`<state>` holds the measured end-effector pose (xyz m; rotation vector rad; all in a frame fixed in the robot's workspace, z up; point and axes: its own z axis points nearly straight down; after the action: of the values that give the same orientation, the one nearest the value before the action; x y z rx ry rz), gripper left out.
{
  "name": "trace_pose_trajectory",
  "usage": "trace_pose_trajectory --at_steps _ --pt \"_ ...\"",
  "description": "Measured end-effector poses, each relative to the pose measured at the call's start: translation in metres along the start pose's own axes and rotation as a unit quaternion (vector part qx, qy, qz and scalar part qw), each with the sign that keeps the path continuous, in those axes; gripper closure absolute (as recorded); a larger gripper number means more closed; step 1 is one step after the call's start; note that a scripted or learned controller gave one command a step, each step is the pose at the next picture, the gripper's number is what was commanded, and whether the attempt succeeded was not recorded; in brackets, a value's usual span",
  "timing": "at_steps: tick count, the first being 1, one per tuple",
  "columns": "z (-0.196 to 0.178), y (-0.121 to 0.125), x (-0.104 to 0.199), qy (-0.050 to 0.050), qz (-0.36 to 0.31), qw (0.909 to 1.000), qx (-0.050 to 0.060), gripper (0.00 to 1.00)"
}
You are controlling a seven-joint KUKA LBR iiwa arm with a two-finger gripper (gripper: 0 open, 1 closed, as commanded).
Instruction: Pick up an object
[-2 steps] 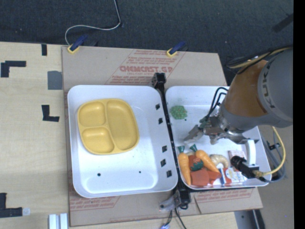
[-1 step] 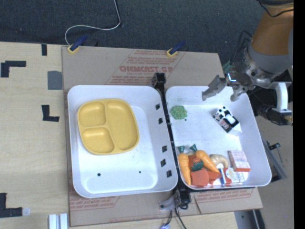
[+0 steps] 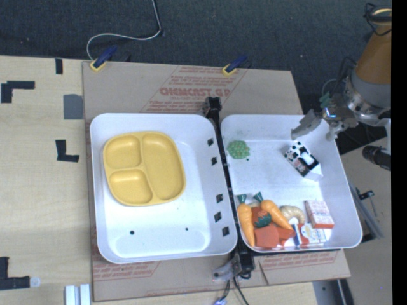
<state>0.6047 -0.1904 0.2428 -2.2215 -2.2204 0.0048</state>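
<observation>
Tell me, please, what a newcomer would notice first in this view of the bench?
Probably the yellow divided plate, alone in the left bin. Next, the bright heap of toy food, carrots among it, along the right bin's near edge. Then the grey and orange arm, its end effector hanging over that bin's far right corner, close to a black-and-white object.

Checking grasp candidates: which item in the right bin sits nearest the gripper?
The black-and-white toy, alone just below the gripper; the other items lie farther away.

Arm reaching in over the right bin

We see our arm [image 3: 372,62] above the right bin's [image 3: 337,170] far right corner, gripper [image 3: 318,121] hanging just over its rim.
</observation>
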Motion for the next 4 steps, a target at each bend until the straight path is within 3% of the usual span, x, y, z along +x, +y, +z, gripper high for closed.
trace_pose_trajectory --at_steps 1,2,3,4 --pt "0.105 -0.09 -0.009 0.001 0.0 1.0 0.001 0.0" --pt "0.095 -0.089 -0.009 0.001 -0.001 1.0 0.0 1.0" --pt "0.155 -0.023 -0.026 0.0 -0.001 1.0 -0.004 1.0" --pt "0.138 -0.012 -0.027 0.001 -0.001 1.0 -0.001 1.0"
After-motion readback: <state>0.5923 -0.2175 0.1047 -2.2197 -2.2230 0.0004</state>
